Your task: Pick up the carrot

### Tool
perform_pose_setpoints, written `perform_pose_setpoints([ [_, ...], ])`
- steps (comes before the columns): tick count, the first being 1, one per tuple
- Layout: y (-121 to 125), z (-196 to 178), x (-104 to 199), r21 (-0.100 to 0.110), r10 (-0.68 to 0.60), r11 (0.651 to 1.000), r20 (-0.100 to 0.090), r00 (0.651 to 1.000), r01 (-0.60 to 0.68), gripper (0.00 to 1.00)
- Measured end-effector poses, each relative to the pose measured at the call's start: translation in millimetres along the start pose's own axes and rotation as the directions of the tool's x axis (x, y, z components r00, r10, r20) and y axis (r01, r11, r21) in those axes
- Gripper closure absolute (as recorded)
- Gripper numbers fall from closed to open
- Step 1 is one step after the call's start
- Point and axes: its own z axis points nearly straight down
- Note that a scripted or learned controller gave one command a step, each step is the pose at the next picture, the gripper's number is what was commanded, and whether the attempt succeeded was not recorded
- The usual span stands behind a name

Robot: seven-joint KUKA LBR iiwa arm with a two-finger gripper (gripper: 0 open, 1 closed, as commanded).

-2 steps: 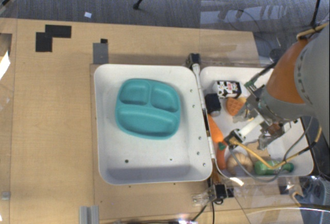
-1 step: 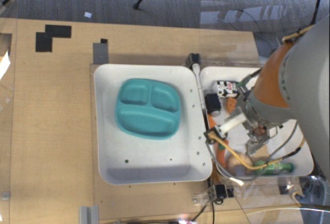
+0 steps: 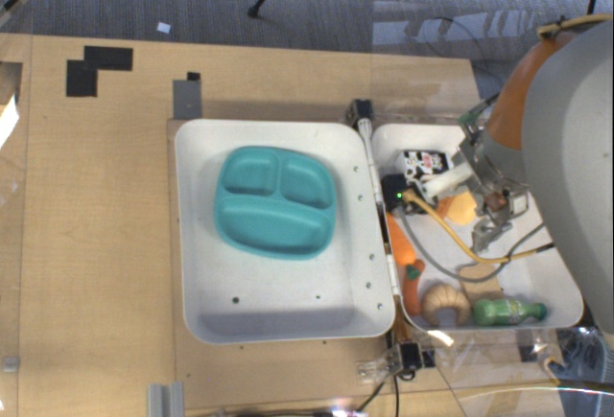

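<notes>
The carrot (image 3: 401,247) is orange with a small green tuft and lies lengthwise against the left wall of the right bin (image 3: 568,302). My gripper (image 3: 491,225) hangs over the middle of that bin, to the right of the carrot and apart from it. Nothing shows between the gripper and the carrot except a yellow cable (image 3: 443,231) looping across the bin floor. The grey arm with its orange band (image 3: 513,104) covers the bin's right side.
The left bin (image 3: 278,314) holds a teal divided plate (image 3: 276,201). In the right bin lie a tan bread roll (image 3: 446,303), a green bottle-like item (image 3: 508,312), a pale orange piece (image 3: 461,207) and a black-and-white item (image 3: 423,162).
</notes>
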Motion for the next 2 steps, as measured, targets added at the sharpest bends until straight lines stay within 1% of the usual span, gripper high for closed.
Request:
perform_pose_setpoints([
  [1, 22, 92, -8, 0.006, -0.193, 0.981, 0.003, 0.981, 0.193, 0.00],
  [2, 82, 94, 67, 0.048, -0.054, 0.997, 0.042, 0.998, 0.052, 0.00],
])
